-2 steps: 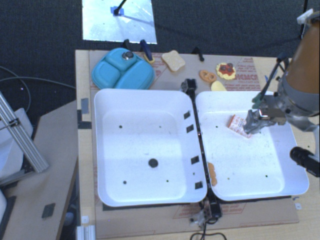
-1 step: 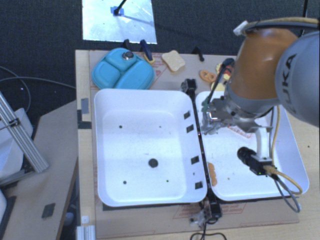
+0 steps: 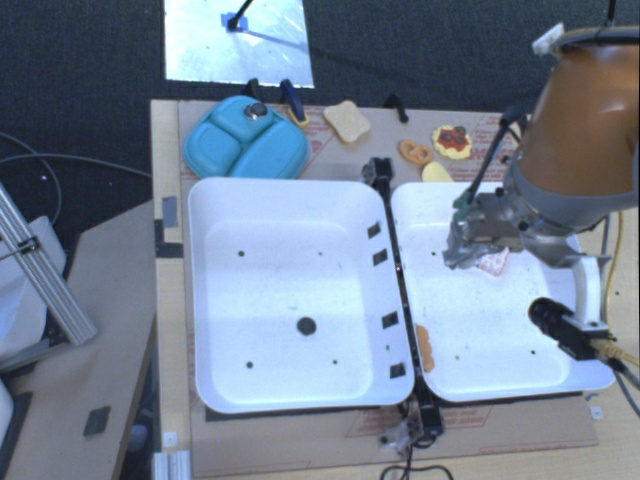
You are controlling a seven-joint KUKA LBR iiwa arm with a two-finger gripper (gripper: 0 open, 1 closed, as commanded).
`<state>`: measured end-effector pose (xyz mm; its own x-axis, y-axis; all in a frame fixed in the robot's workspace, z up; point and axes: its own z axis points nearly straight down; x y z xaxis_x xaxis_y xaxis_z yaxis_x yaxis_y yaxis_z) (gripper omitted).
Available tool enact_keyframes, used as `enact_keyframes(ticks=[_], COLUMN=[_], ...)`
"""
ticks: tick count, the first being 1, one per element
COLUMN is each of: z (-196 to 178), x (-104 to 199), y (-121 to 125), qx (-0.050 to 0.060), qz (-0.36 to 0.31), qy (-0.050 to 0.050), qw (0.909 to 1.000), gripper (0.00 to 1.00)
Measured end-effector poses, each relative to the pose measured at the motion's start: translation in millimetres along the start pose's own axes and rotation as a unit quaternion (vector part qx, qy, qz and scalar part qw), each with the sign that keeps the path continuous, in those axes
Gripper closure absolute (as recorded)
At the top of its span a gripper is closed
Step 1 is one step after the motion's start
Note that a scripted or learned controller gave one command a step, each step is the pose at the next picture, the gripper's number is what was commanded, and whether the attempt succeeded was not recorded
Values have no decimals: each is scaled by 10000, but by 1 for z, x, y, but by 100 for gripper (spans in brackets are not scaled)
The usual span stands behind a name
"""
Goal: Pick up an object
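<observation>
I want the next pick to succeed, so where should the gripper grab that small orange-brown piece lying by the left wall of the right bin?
Probably across its short width, coming straight down. The small orange-brown piece lies flat and elongated along the left wall of the right white bin, so close the fingers across its narrow middle, with one finger slipping between piece and wall. That gap looks tight.

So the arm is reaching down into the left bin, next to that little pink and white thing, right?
Not quite: the camera view shows the gripper down in the right bin, not the left bin. The rest holds: the small pink and white thing lies right beside the gripper.
</observation>
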<state>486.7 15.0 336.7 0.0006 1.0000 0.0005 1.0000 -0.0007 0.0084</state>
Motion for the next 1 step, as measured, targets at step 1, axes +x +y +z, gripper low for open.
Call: enact_keyframes(ticks=[1], z=[88], x=[61], y=[14], qx=[68], qz=[-46], qy=[3], qw=[10000], gripper=[100])
